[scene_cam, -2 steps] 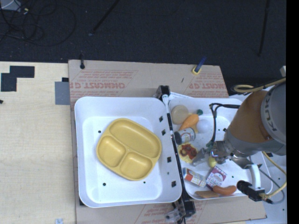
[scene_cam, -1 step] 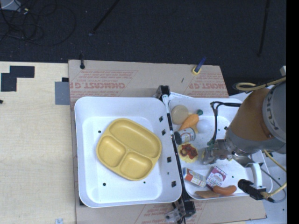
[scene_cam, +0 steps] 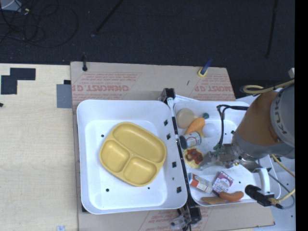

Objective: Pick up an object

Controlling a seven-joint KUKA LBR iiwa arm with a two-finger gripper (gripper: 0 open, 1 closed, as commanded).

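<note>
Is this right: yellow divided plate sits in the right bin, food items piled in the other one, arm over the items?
Not quite. The camera view shows the yellow divided plate in the left bin, not the right. The food items, among them a carrot and a hot dog, lie in the right bin, and the arm is over them.

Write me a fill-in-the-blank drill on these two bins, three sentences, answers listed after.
1. The yellow divided plate lies in the ____ bin.
2. The plate has ____ compartments.
3. The arm reaches over the ____ bin, where a carrot and a sausage lie among other small items.

Missing words: left; three; right
</note>
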